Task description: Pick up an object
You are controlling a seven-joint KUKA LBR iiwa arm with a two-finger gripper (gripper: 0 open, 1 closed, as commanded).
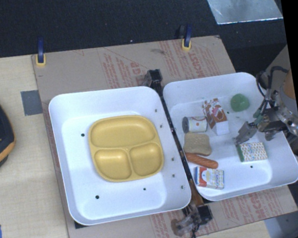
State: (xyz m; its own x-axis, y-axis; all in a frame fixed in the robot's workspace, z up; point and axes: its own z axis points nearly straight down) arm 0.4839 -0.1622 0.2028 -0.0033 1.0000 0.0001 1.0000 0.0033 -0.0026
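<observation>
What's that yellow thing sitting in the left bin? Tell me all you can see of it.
The yellow tray looks like a plastic divided plate with rounded corners: one wide compartment along the far side, two smaller ones nearer the camera. It lies flat, right side up, near the middle of the left bin, with nothing in it.

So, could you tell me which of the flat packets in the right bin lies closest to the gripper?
The green-edged speckled packet, directly under the gripper; the red-and-white carton and the blue-and-red packet lie further left.
</observation>
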